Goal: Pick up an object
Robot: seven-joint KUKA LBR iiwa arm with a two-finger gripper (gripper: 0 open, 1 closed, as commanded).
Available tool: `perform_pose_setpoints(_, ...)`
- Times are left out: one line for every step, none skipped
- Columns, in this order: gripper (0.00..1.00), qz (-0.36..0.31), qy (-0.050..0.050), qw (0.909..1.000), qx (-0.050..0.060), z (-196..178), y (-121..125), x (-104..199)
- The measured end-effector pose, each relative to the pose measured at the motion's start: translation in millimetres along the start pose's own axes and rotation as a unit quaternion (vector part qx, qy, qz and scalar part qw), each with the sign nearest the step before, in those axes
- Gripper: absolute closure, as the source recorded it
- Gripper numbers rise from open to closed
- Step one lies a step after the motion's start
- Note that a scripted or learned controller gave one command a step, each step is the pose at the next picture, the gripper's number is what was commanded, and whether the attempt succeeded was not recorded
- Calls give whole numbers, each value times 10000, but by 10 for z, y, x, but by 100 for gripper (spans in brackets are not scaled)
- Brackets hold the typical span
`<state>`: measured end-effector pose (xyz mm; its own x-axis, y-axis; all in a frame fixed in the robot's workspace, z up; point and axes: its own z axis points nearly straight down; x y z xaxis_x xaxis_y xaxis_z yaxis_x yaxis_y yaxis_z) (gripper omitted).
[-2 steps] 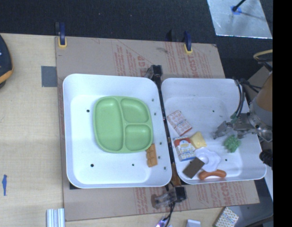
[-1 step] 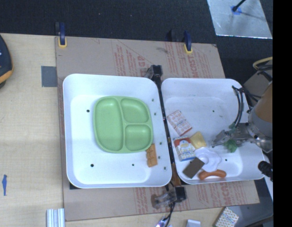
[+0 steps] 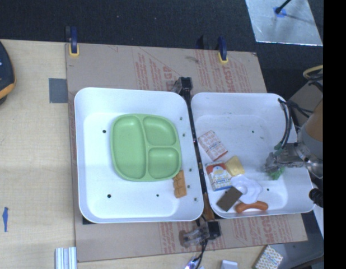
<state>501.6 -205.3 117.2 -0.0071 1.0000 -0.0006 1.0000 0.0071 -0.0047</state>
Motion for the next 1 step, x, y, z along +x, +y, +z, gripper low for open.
perform_pose_setpoints(0,-2,0,10000,-1,3,1,2)
